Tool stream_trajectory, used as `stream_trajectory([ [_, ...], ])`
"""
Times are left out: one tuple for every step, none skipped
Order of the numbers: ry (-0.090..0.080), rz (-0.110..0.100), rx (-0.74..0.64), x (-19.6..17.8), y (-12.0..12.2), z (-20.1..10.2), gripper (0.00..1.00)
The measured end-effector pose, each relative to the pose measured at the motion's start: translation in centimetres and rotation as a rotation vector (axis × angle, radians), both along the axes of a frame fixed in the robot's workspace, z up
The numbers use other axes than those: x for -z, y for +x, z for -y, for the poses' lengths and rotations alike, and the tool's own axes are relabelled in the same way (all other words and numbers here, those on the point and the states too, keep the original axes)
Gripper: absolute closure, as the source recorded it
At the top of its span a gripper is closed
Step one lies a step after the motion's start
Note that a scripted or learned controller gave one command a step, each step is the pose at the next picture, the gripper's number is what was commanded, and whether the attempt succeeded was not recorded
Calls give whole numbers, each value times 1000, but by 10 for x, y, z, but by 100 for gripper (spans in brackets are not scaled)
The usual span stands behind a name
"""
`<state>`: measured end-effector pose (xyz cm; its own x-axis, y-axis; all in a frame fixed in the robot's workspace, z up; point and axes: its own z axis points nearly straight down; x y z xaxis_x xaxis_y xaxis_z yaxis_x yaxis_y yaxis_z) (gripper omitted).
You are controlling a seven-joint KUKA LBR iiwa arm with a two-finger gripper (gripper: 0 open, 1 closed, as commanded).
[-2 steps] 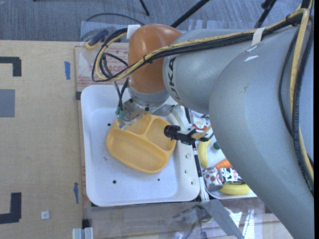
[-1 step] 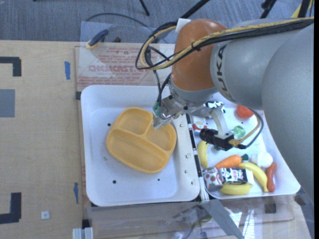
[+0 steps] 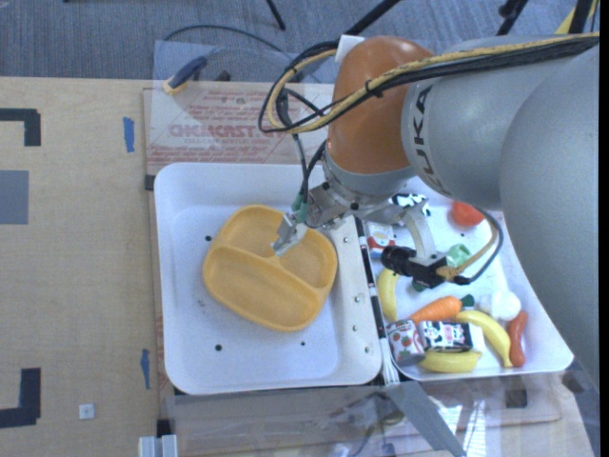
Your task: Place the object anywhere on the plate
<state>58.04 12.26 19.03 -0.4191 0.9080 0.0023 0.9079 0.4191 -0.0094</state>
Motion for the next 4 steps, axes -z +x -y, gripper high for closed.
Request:
stream_trajectory([
  [-2,-5,2,-6,1,1,100],
  [-2,-5,2,-6,0,1,0],
  [-3,-9,4,-12,1,2,100],
  [-3,-9,4,-12,1,2,0],
])
